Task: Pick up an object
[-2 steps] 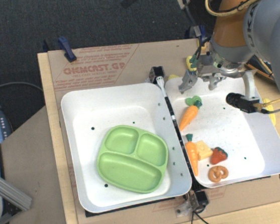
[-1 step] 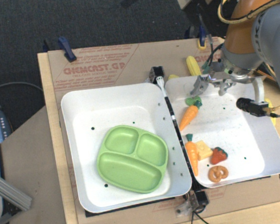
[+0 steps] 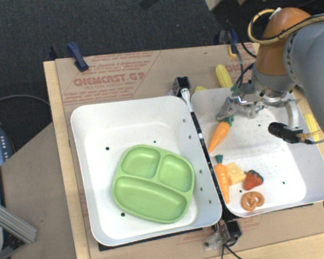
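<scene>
Occupying the left white bin: one green three-compartment plastic plate, lying flat. Right white bin: orange toy carrot, lying tilted near the divider; second orange carrot piece, yellow wedge, red strawberry-like toy, brown pretzel-shaped toy, clustered at the near corner. Yellow corn cob at the far rim. Two-finger gripper just beside the carrot's green top; grip state cannot be told.

Smooth matt green plastic plate in a glossy white bin.
</scene>
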You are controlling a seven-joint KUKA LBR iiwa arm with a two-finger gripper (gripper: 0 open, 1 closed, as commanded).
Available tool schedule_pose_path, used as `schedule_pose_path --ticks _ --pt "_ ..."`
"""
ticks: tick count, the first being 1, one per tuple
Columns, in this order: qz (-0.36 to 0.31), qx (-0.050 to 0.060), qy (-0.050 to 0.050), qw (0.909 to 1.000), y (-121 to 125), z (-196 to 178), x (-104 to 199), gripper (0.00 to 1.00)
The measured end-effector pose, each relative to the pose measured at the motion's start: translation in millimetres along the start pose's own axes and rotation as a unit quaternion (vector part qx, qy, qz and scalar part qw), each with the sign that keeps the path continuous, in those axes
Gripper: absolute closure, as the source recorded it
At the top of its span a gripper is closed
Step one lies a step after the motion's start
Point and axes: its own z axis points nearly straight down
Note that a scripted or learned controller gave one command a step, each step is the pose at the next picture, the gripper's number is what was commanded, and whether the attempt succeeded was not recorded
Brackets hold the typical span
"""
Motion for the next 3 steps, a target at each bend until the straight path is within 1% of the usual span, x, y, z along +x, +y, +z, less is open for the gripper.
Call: schedule_pose_path --ticks 1,2,3 --pt "-0.002 0.0 0.0 1.0 -25 -65 24 0.0" --pt "-0.002 0.002 0.0 1.0 -6 2 19 0.0" --pt "-0.002 0.002 0.0 1.0 -6 -12 19 1.0"
